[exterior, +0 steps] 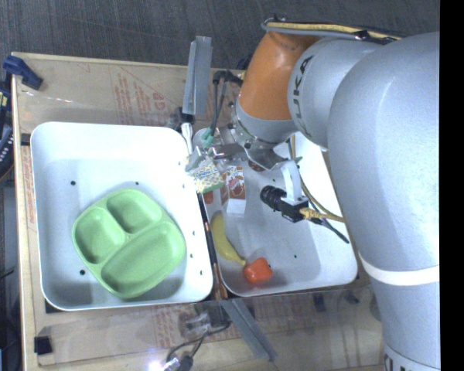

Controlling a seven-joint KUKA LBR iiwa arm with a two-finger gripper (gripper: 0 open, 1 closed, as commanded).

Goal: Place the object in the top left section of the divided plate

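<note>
Left bin (46, 141): green divided plate (129, 241), three sections, resting on bin floor. Plywood bench (100, 76), faint red print, unreadable; dark carpet beyond. Gripper (203, 154) above rim between bins; small printed packet (206, 175) at fingertips, print illegible; jaw state cannot tell. Right bin (309, 273): banana (225, 243), orange-red object (257, 270) touching. "KUKA" lettering partly visible on arm (356, 76).

Grey arm (371, 130) low, hand (209, 157) leftward.
</note>
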